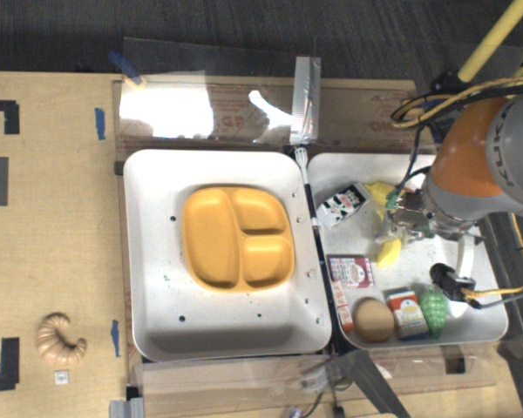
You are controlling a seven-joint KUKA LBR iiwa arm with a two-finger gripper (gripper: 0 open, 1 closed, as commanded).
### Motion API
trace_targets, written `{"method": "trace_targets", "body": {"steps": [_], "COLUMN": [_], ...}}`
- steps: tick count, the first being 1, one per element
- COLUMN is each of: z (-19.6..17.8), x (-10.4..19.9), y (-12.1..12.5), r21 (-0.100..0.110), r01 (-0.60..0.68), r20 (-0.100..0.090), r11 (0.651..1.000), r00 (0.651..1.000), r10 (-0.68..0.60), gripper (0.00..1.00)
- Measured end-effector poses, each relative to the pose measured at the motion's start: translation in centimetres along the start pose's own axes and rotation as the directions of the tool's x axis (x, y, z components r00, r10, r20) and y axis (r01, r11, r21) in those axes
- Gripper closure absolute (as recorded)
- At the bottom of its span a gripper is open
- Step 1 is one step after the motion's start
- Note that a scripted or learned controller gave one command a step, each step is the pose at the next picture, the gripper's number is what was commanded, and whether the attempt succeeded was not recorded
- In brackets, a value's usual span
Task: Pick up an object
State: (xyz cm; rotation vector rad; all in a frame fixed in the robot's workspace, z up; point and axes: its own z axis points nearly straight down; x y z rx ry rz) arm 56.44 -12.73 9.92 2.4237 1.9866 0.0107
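The claw [408, 216] hangs over the upper middle of the right bin [492, 325]. Seen from above, it cannot be told whether it is spread or pressed together.

The nearest things are two yellow ones. A yellow bit [379, 192] lies just up and to the view's left of the claw. A yellow lump [390, 252] lies just below the claw, nearer the viewer. Both sit close against the claw. Whether they are two things or two ends of one cannot be told, as the claw covers the stretch between them.

Further to the view's left of the claw, past the yellow bit, a black-and-white card [342, 204] lies near the bin's wall. Below the claw and to the view's left lies a red-and-white packet [350, 273]. Well below the claw, along the near wall, stand a brown ball [374, 319], a small box [407, 313] and a green thing [435, 308], side by side and close together.

Far to the view's left of the claw, the left bin [157, 190] holds an orange plate [238, 238]. Beyond it, on the bench [52, 190], lies a croissant [61, 339].
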Motion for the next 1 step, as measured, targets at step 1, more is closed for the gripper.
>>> {"method": "trace_targets", "body": {"steps": [1], "z": [-8.95], "x": [8.08], "y": [3.07], "r21": [0.002], "r01": [0.015], "r20": [-0.004], "r11": [1.000], "r00": [1.000], "r10": [-0.015], "gripper": [1.00]}}
